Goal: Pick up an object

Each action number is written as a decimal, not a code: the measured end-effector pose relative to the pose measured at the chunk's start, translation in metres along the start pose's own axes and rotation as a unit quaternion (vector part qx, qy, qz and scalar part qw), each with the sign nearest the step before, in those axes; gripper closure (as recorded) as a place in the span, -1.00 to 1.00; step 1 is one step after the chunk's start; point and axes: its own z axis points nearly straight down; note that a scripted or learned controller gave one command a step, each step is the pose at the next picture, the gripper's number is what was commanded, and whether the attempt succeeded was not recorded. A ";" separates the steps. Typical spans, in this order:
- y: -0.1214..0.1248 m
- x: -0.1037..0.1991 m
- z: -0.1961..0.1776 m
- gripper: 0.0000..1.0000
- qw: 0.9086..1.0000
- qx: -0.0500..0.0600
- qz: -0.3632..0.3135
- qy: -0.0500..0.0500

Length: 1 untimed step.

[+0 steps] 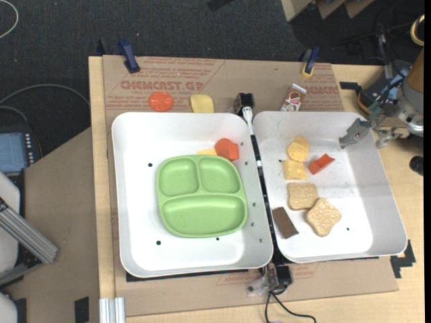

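Observation:
My gripper (363, 134) hangs over the far right corner of the right bin (377, 200), with nothing seen in it. To its left in that bin lie a small red block (321, 163), two yellow pieces (298, 148) (294, 170), two tan toast slices (302, 195) (324, 217) and a brown bar (284, 222). The red block is the nearest of these to the gripper, about a hand's width to its lower left.
The left bin (135, 180) holds a green divided plate (200, 196), an orange-red piece (227, 149) and a yellow sliver (206, 152). On the board behind the bins lie an orange disc (161, 101), a yellow lump (201, 103) and a small carton (293, 99).

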 end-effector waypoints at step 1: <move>0.024 0.059 0.035 -1.00 1.000 0.002 -0.003 0.001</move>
